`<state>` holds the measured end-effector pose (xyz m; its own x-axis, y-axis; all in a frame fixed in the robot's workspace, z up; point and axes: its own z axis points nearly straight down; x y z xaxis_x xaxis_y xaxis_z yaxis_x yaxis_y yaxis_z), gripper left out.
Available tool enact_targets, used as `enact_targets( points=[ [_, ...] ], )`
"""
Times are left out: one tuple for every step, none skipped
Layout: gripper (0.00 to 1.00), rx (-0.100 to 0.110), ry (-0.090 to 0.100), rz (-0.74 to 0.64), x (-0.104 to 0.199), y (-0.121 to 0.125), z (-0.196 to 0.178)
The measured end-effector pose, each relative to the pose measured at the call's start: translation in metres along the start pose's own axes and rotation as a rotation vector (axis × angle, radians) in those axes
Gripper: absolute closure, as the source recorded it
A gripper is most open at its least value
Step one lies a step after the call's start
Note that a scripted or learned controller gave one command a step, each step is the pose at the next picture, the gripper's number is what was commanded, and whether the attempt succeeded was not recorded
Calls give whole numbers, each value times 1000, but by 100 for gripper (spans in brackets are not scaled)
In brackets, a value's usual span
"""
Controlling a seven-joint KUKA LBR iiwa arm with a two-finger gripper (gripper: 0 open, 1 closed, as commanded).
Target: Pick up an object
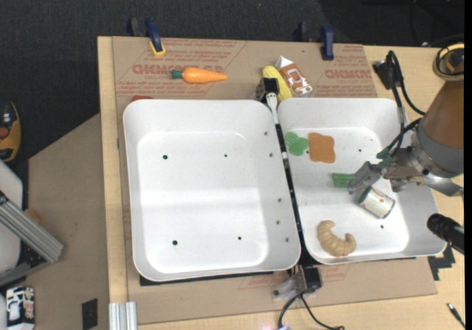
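Note:
The right bin (391, 111) holds a green leafy toy (296, 145), a flat orange-brown piece (321, 148), a small dark green piece (342, 180), a white cylinder (377, 204) lying on its side and a tan croissant (335, 239). My gripper (371, 185) reaches in from the right and hangs low over the bin's right half. It sits just above the white cylinder and right of the dark green piece. Nothing is seen lifted off the bin floor.
The left bin (147, 122) lies beside the right one, their rims touching. On the cardboard behind the bins lie a toy carrot (200, 76), a yellow corn cob (273, 76) and a small orange-white packet (296, 80). Blue clamps (326, 41) grip the back edge.

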<state>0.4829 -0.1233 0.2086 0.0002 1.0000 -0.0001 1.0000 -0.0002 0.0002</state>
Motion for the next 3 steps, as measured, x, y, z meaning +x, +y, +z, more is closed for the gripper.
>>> enact_targets(
  points=[
    [100, -3, -1, 0, 0, 1, -11],
    [100, -9, -4, 1, -24, -3, -88],
    [100, 7, 4, -7, 46, -4, -39]
  ],
)
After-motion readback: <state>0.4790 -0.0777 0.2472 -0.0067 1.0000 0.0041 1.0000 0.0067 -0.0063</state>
